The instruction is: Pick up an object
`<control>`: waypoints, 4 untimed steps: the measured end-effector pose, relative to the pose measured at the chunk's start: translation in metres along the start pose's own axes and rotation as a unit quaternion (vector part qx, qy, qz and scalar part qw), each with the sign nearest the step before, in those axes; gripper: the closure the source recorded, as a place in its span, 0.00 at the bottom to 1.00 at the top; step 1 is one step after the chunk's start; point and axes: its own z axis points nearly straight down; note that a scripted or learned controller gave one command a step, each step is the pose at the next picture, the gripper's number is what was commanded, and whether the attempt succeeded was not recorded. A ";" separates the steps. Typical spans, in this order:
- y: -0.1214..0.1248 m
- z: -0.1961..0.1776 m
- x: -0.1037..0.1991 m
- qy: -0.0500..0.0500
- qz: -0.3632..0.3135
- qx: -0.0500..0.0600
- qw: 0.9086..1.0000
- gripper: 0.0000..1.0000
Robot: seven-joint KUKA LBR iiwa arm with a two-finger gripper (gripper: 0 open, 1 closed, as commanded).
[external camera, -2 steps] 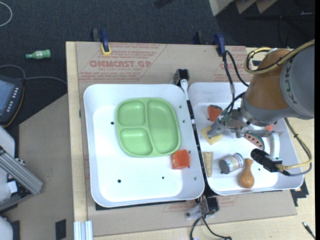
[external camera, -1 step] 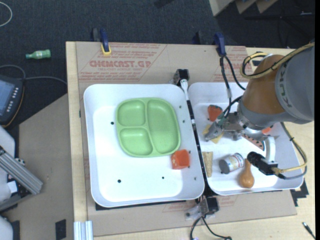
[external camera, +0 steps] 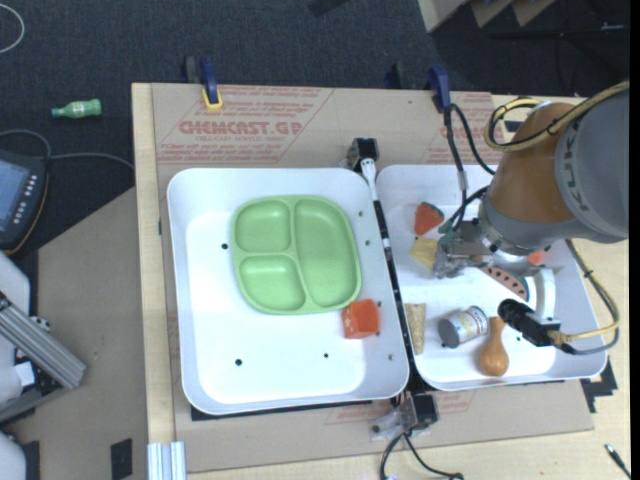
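Arm: the grey arm with the orange band (external camera: 540, 183) comes in from the right edge of the frame and bends down over the right shallow white bin (external camera: 575, 368).

Jaws: the gripper (external camera: 450, 253) sits low in the upper left part of the right bin; whether the jaws are apart or together I cannot tell, as the wrist body hides them from this angle.

Nearest object: a pale yellow wedge-shaped piece (external camera: 424, 256) lies touching or just beside the gripper, on its left side in the frame. It looks like the likeliest target, though nothing is visibly held.

Other candidates in the right bin: a red-orange wedge (external camera: 429, 217) just above the gripper; a small grey metal can (external camera: 462, 326) lying on its side below it, long axis running roughly left to right; a tan pear-shaped gourd (external camera: 493, 350) at the lower edge, long axis near vertical in the frame; a pale yellow strip (external camera: 415, 326) against the bin's left wall.

Left bin: a light green divided plastic plate (external camera: 297, 254) in the middle of the left shallow white bin (external camera: 200, 298), with an orange block (external camera: 361, 318) touching the plate's lower right corner.

Key relation: the yellow wedge lies immediately left of the gripper, so only a small shift leftward seems needed.

Bench: a cardboard-covered bench (external camera: 160, 148) carries both bins.
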 end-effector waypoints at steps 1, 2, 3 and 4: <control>0.003 -0.063 -0.005 -0.001 -0.001 -0.004 1.000 1.00; 0.013 -0.120 0.000 -0.001 -0.002 -0.004 1.000 1.00; 0.013 -0.130 0.001 -0.001 -0.001 -0.002 1.000 1.00; 0.002 -0.136 0.062 0.002 -0.004 0.001 1.000 1.00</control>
